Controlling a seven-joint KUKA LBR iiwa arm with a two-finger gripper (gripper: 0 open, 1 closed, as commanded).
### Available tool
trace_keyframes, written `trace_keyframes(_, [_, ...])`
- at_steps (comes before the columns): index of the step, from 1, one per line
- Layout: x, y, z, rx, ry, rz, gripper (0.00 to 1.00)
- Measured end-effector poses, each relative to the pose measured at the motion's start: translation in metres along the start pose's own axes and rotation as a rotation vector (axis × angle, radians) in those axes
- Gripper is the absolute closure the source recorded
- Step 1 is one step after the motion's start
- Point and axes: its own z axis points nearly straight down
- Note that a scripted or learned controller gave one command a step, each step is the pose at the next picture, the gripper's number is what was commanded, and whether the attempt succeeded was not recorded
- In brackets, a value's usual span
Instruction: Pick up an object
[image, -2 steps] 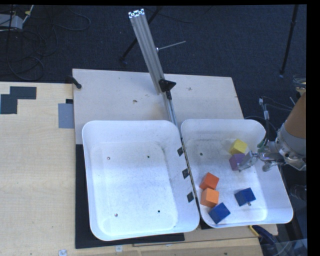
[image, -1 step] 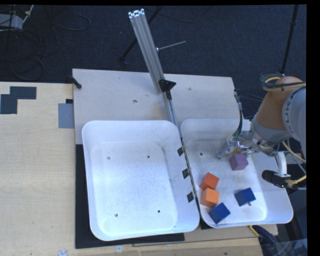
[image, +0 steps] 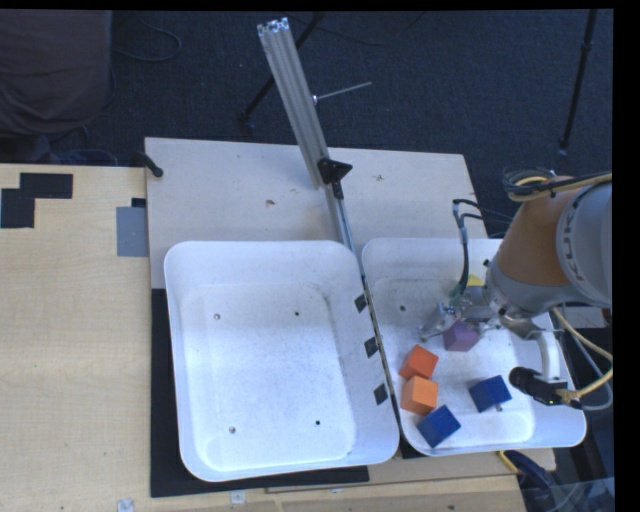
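Observation:
My gripper (image: 458, 318) hangs low over the right bin (image: 560, 432), in its middle, under the grey wrist with the orange band. A small purple block (image: 462, 336) sits directly beneath the gripper, touching or nearly touching it. Two orange cubes (image: 421, 361) (image: 421, 395) lie close together near the bin's left wall. One blue cube (image: 490, 392) rests to the lower right of the gripper. Another blue cube (image: 438, 425) lies near the front rim.
The left bin (image: 190, 300) stands beside the right one, with a divider with black clips (image: 368, 345) between them. A slanted aluminium bar (image: 300, 110) rises behind the bins. Cables (image: 575, 385) hang at the arm's right side.

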Motion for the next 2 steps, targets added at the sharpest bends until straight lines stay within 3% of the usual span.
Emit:
trace_keyframes(1, [-0.002, 0.0, -0.009, 0.001, 0.001, 0.005, 1.0])
trace_keyframes(2, [0.061, -0.039, -0.055, 0.002, 0.004, -0.002, 1.0])
